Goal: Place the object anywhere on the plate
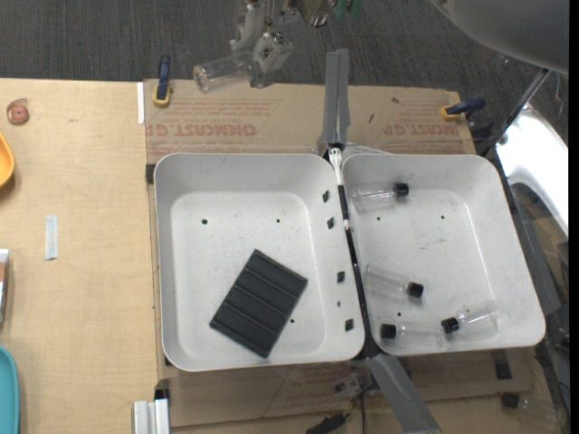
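Up at the top of your view, the tool [258, 39] hangs above the cardboard behind the left bin [181, 188], with a clear tube [217, 72] caught between its fingers and sticking out to the left. The dark ribbed plate [260, 302] lies flat and askew in the left bin, toward its front. In the right bin [488, 197] you can see four more clear tubes with black caps [380, 193], one near the back and three toward the front.

clear tube [217, 71] in gripper [256, 69]; dark ribbed plate [260, 302] flat in left bin.
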You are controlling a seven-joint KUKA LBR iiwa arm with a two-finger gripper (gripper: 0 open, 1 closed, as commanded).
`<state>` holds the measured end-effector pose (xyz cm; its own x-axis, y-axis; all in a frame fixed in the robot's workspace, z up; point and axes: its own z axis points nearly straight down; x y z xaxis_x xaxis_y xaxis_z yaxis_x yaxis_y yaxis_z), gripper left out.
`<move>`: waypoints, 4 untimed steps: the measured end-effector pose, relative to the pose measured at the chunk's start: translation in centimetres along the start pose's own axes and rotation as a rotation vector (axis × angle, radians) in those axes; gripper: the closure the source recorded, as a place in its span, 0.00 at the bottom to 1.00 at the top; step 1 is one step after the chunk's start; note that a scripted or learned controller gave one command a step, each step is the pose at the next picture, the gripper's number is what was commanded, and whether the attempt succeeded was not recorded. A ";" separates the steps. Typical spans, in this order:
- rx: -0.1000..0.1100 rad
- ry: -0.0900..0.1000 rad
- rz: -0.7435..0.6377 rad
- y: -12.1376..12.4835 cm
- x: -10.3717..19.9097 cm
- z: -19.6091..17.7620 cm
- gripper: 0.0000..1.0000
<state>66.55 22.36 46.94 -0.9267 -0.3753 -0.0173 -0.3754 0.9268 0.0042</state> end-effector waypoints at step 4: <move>-0.004 -0.012 0.014 -0.5 -0.6 -3.3 1.00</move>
<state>67.22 22.07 50.21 -0.9315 -0.3625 -0.0293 -0.3629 0.9318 0.0087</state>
